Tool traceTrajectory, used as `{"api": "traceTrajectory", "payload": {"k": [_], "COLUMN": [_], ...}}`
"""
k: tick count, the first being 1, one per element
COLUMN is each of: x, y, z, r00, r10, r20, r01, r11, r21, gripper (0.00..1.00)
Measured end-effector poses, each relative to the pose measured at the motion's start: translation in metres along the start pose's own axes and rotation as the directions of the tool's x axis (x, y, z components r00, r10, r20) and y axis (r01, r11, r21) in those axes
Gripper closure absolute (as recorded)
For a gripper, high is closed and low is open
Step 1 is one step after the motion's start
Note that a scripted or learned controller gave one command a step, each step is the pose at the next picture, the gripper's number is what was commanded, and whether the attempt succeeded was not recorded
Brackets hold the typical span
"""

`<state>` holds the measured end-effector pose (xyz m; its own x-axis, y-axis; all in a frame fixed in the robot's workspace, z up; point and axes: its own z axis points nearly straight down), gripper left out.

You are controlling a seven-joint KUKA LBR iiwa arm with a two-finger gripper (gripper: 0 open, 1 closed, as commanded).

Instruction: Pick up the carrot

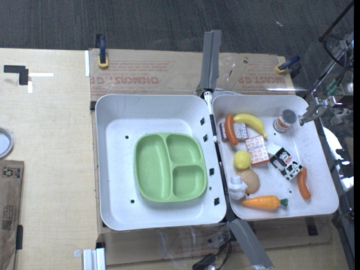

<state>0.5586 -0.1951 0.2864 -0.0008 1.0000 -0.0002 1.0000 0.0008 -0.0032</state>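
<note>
The carrot (262,203) lies lengthwise left-to-right at the frame's lower right, well below the gripper (310,115), whose jaw state cannot be told.

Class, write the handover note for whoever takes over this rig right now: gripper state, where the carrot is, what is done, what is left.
Gripper: at the right bin's far right edge, near a small can; open or shut unclear, nothing seen in it.
Carrot: lying flat at the right bin's near edge, beside a lemon and bread roll.
Done: nothing yet.
Left: reach the carrot, grasp, lift.
</note>
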Motion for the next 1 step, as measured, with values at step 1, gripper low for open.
{"api": "traceTrajectory", "payload": {"k": [1], "x": [0.0278], "y": [-0.0081], "z": [0.1903], "r00": [0.997], "r10": [-0.082], "r20": [0.002], "r01": [0.083], "r11": [0.997], "r21": [-0.009], "gripper": [0.00]}}
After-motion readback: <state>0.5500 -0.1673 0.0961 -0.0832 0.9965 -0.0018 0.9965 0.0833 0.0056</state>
